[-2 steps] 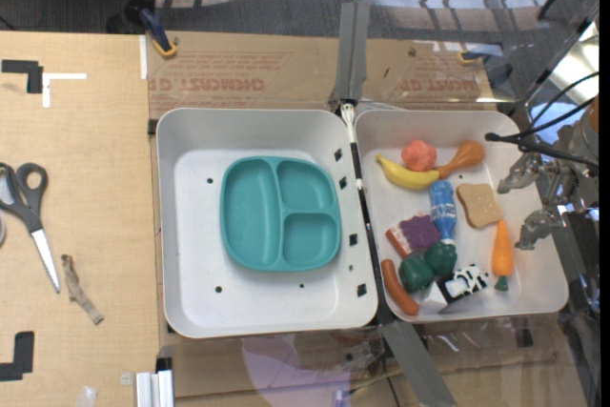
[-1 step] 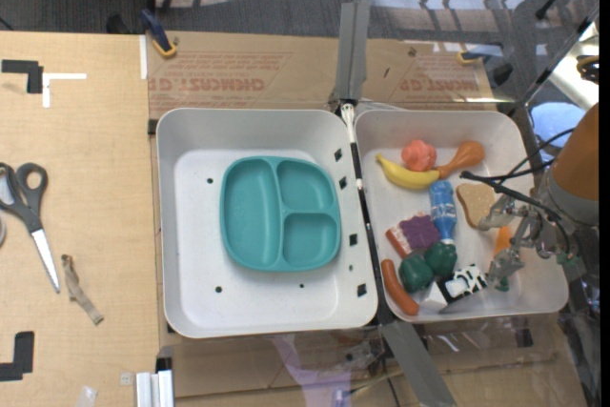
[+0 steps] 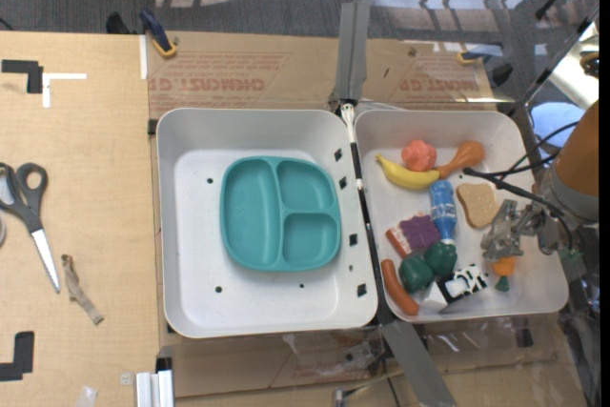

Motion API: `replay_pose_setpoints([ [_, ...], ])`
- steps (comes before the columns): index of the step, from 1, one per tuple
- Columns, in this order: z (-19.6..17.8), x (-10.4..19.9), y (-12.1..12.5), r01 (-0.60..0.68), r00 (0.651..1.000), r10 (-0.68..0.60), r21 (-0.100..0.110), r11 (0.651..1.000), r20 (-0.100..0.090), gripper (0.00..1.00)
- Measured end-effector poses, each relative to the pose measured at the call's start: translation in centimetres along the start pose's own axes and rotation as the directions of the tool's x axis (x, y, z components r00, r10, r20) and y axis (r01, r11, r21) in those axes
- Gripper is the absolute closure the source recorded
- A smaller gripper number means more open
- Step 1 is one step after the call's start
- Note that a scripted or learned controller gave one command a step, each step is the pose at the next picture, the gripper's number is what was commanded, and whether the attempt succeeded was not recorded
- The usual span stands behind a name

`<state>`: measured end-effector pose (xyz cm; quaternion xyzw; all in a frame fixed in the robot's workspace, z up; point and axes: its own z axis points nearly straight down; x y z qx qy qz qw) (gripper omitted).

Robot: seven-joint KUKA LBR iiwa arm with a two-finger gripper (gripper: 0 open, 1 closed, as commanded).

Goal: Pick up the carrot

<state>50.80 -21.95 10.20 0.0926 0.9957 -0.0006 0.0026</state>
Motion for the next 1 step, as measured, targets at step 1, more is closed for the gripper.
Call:
replay_pose_setpoints([
  [1,-7.26,4.28,7.14,-0.057,0.998,0.057,-0.001,0.998,-0.004,1.0],
])
